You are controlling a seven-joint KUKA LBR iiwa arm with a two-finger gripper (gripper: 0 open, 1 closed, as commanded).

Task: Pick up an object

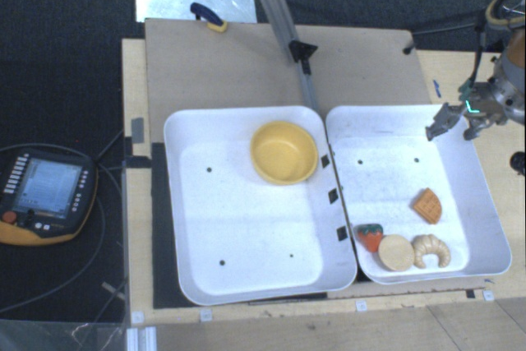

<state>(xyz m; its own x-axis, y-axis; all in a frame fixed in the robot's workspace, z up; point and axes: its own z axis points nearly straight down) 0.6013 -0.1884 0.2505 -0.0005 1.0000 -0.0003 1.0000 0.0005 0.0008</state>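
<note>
Camera view puts the hand (454,126) at the far right rim of the right bin (386,136), hanging off the grey arm (509,90) that comes in from the right edge. Its two dark fingers are spread apart with nothing between them, so it is released and carrying nothing.

Candidates for the pick all lie toward the near end of that same bin, well apart from the hand: an orange wedge-shaped piece (426,205) by itself, then a tight cluster of a croissant (432,251), a round tan disc (395,253) touching it, and a small red and green item (371,236) just beside the disc against the bin's inner wall.

To do the step well, I judge the lone orange wedge the easiest choice: it has bare bin floor all around it, so the fingers could straddle it from straight above without nudging a neighbour. The clustered pieces would crowd the fingers, and the one at the wall leaves little room on that side.

Farther out, a yellow bowl (284,152) sits in the left bin (205,259), a metal pole (275,0) slants across the bench (353,66), and a control pendant (45,193) lies on the floor; none blocks the way.
</note>
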